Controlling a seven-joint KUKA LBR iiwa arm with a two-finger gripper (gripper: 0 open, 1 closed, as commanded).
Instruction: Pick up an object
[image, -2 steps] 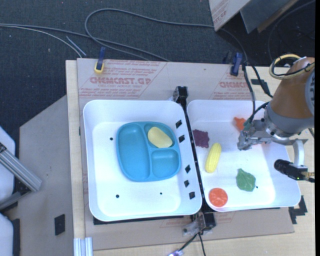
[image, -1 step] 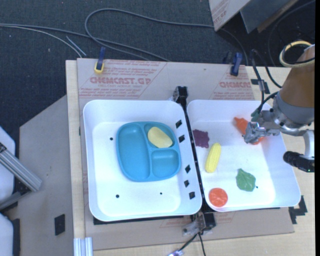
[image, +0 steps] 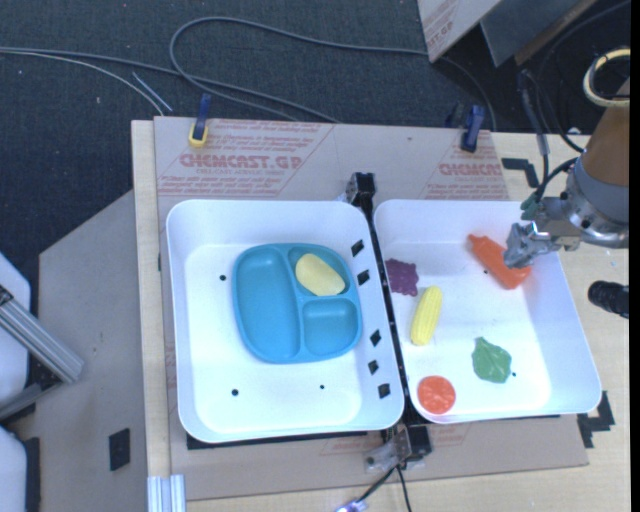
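My gripper (image: 524, 246) is low over the upper right part of the right bin (image: 560, 330), at the right end of an orange carrot-shaped piece (image: 489, 256). It touches or covers that end of the piece, which still seems to lie on the bin floor. The same bin holds a purple piece (image: 402, 276), a yellow corn cob (image: 427, 315), a green leafy piece (image: 491, 360) and a red-orange round piece (image: 436, 395).
The left bin (image: 200, 330) holds a blue divided plate (image: 270, 310) with a yellow oval piece (image: 320, 273) in its upper right section. A black divider (image: 375, 300) runs between the bins. Clamps (image: 200, 130) and cables sit behind the bench.
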